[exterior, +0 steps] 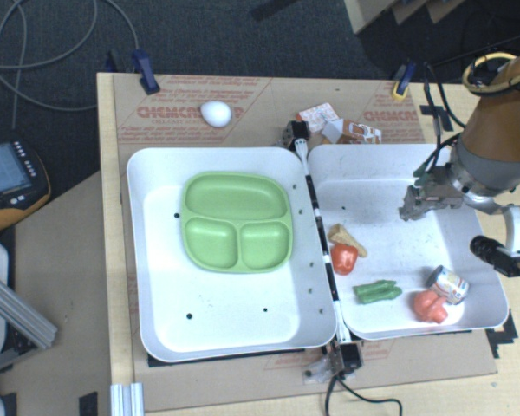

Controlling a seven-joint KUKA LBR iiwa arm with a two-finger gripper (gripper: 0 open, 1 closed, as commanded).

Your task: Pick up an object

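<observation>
A: Which step is this?

B: The approach, I'd judge. The end effector (419,199) hangs over the upper part of the right bin (377,167), with nothing visibly between its fingers. How far they are spread, I cannot tell.

A: What could it pick?

B: The red pepper (344,257) and the tan piece (345,236) lie below it and to its left. The green pod (377,292) is further down, and the small can (449,283) and red lump (429,306) sit down to its right.

A: Next move?

B: Probably choosing one, centring above it, then descending.
</observation>
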